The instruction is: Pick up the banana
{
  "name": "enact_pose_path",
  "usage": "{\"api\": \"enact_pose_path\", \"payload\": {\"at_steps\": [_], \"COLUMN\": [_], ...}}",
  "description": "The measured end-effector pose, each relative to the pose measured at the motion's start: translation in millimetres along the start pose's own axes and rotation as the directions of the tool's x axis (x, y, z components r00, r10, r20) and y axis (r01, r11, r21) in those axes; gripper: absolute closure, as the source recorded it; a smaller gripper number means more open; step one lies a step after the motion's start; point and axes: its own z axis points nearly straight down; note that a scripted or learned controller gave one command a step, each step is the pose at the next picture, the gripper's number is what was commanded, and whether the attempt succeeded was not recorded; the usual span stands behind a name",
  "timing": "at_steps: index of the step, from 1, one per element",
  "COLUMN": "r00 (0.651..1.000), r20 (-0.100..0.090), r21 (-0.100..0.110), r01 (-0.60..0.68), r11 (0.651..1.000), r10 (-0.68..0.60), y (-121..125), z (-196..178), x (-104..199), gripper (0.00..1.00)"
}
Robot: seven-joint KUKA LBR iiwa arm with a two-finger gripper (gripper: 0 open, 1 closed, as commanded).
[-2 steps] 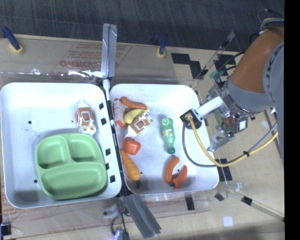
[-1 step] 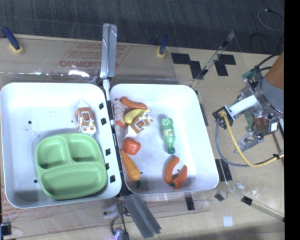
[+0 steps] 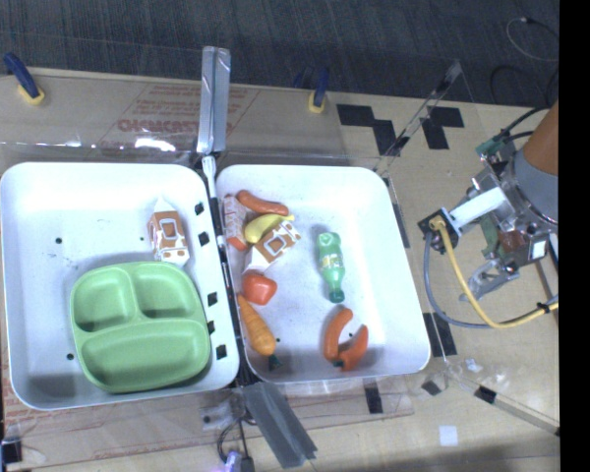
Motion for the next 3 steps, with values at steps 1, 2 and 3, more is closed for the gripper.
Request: {"api": "enact_pose_path", "payload": {"at_steps": [1,2,3], "r00": [1.0,0.999,1.0], "r20": [0.003,0.004,0.003], "r21": [0.002,0.003,0.002], "r01": [0.007,0.034,0.03], "r11": [1.0,0.999,1.0], "r10": [-0.007,-0.034,-0.03], "y": [0,-9,5], "z": [-9,113,180], "x": [1,89,26], "gripper": [1.0,1.0,1.0]}}
